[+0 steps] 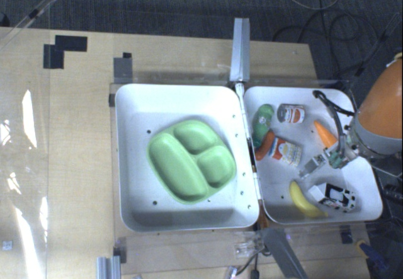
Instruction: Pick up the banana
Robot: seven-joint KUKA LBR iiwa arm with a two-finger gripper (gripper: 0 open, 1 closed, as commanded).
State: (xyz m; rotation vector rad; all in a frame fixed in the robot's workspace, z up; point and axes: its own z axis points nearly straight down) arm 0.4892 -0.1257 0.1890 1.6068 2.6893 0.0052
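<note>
Pale wooden bench (69, 164), light-grained. Two shallow white bins side by side on it: left bin (129, 208) and right bin (371, 193), edges touching (a grey metal post (240, 51) rising at the far end of the seam). Black L-shaped mark (62, 48) at far left. Clear plastic sheet (22, 145) along the left side, glinting.

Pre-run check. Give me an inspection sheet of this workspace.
Surface: wooden bench bearing left bin and right bin.
Job's things: banana lies in right bin, near its front edge.
Clutter: green tray in left bin; can, carrot, green item, packet, black-and-white item in right bin.
Grippers: gripper over right bin, above banana, holding nothing.
Cables: black cables on floor.
Surroundings: dark carpet.
</note>
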